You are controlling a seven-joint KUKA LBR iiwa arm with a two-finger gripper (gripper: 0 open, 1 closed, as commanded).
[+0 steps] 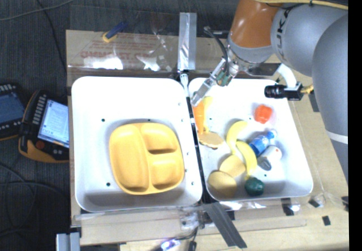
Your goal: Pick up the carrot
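Observation:
The carrot (198,117) is a short orange piece lying against the left wall of the right bin (297,148), near its far corner. My gripper (199,96) slants down from the upper right. Its tip is just above the carrot's far end, close to the divider between the bins. The view does not settle whether the tip touches the carrot. A thin yellow strip (207,105) lies right beside the carrot's top.
The right bin also holds a tan flat slice (212,139), bananas (242,143), a blue can (261,143), a red-orange fruit (263,113), a green item (254,186) and a yellowish lump (222,181). A yellow divided plate (147,156) sits in the left bin (90,131).

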